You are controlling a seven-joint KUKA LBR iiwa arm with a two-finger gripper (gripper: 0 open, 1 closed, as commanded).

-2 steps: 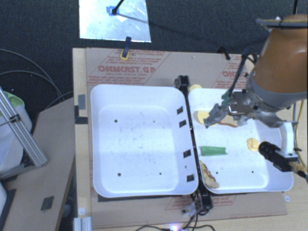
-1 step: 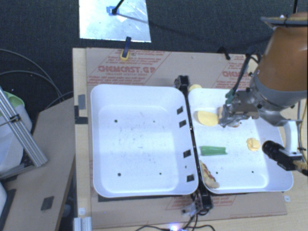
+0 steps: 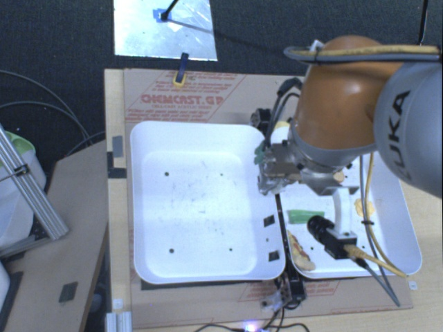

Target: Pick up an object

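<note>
**Oblique overhead view of the two bins.** The arm point(image 3: 346, 95) reaches across the right bin point(image 3: 408, 256). Its wrist covers the jaws, which we place near the line where the two bins meet. We cannot tell whether the jaws are released or clenched, and we see nothing held in them. The left bin point(image 3: 194, 199) lies beside the jaws on the side away from the arm.

The candidates for the pick all lie in the right bin:
- **Green piece** point(image 3: 302, 216): the nearest, flat on the floor just beside the jaws, towards the near rim.
- **Tan lumpy piece** point(image 3: 300, 252): beyond the green piece in the same direction, close against the bin's inner wall.
- **Yellow piece** point(image 3: 363, 207): further off, on the arm's side of the jaws, partly hidden by the arm.

We judge the pick not yet made. Three hazards follow from this layout:
1. The jaws stand so close to the dividing walls that a straight descent could land on a rim and not on an object.
2. The green piece is low and flat, so a closure could pass over it, or pinch only an edge and drop it on lifting.
3. The tan piece hugs the wall, leaving little room for a jaw on that side.
</note>
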